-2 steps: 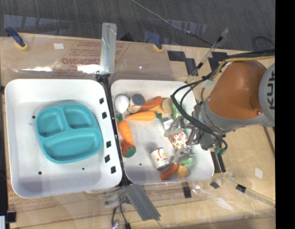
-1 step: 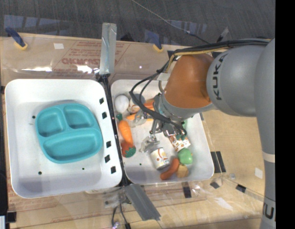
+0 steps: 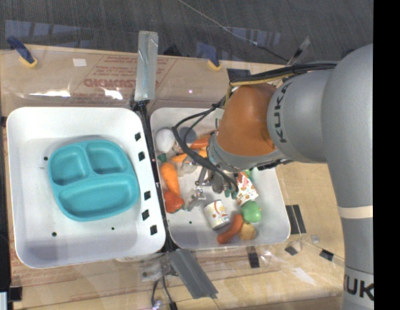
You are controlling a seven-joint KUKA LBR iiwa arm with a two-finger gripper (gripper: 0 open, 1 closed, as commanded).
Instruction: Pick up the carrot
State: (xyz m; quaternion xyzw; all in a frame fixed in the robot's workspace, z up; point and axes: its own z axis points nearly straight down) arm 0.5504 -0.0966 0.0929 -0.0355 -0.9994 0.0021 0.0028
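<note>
The carrot (image 3: pixel 168 177) lay just left of the end effector (image 3: pixel 203 189), long axis running near to far; whether the end effector was spread or closed, I couldn't tell.

We see a smooth, matt turquoise plastic three-part tray (image 3: pixel 93 178) in a semi-gloss white plastic left bin (image 3: pixel 31 237). The glossy orange plastic carrot (image 3: pixel 169 178) looks moulded. Clear shiny film (image 3: pixel 90 76) covers the brown cardboard-like bench (image 3: pixel 316 173).
</note>
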